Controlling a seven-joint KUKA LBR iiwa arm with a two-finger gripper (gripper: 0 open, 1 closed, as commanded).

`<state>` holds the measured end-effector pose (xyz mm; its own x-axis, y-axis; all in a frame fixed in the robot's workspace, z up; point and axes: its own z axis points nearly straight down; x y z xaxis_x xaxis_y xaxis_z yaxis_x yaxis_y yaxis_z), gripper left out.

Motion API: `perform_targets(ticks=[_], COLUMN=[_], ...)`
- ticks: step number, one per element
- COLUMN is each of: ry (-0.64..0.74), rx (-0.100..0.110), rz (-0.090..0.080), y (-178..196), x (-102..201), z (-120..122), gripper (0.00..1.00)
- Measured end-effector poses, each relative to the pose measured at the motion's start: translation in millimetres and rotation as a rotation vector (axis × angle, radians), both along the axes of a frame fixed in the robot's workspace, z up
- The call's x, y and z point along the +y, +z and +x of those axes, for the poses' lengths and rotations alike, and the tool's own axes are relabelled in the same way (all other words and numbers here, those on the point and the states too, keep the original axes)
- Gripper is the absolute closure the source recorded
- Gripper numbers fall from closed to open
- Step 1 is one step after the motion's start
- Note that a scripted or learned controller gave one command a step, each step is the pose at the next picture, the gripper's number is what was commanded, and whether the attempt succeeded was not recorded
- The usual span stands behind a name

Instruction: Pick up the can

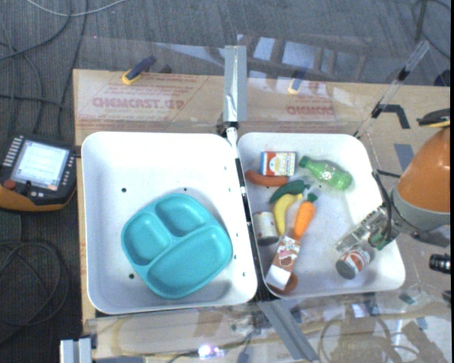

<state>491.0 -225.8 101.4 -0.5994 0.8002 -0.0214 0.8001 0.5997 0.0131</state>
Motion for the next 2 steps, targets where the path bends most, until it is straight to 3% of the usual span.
perform_targets(ticks=[1, 2], ry=[0.0, 0.0], rx=[0.0, 0.0], rz=[0.0, 0.0], y=[-0.1, -0.1], x=[0.1, 0.1], z=[-0.1, -0.1], gripper=[0.0, 0.0])
